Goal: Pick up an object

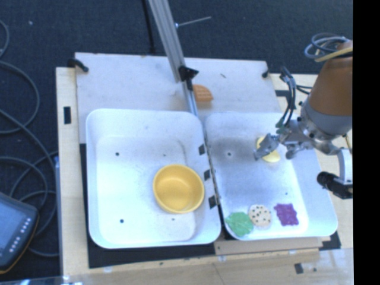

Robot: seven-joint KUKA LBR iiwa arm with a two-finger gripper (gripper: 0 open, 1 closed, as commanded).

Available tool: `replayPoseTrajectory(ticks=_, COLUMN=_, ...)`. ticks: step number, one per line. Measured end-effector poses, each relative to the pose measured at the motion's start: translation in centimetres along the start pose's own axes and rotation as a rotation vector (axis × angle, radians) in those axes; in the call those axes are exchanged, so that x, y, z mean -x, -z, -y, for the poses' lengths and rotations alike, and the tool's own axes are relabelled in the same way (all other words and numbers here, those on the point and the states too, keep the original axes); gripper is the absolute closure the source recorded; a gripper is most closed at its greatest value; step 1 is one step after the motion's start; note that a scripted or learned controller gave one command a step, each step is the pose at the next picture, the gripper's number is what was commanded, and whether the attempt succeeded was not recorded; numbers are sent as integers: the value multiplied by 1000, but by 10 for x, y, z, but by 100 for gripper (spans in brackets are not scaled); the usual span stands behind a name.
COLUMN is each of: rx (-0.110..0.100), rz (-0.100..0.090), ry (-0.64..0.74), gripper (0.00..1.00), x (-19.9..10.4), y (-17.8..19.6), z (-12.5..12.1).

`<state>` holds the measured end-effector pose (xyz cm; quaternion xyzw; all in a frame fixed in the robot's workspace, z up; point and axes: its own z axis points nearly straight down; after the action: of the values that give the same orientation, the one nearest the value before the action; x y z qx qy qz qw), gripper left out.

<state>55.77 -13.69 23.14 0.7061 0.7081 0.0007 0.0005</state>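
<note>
We see the jaws (270, 149) right over a yellow piece (271, 155) in the right bin (314, 218); their grip we cannot tell

lighting bright and even from overhead; the white bins (148, 123) near glare. soft grey shadow under the arm (329, 94) in the right bin. overall picture slightly soft, grainy.

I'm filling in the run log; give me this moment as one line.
tool: low in right bin, at small yellow piece | grasp: unconfirmed | near edge: green, cookie-like, purple pieces | left bin: yellow bowl
</note>
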Motion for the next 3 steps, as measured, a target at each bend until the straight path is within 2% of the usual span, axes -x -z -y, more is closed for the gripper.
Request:
replayPoseTrajectory(ticks=1, rx=1, rz=0, ry=-2, gripper=0, x=0, y=0, z=0)
replayPoseTrajectory(ticks=2, rx=-7, rz=1, ry=-4, gripper=0, x=1, y=-61, z=8)
replayPoseTrajectory(ticks=3, rx=-6, rz=1, ry=-6, gripper=0, x=-7, y=-118, z=6)
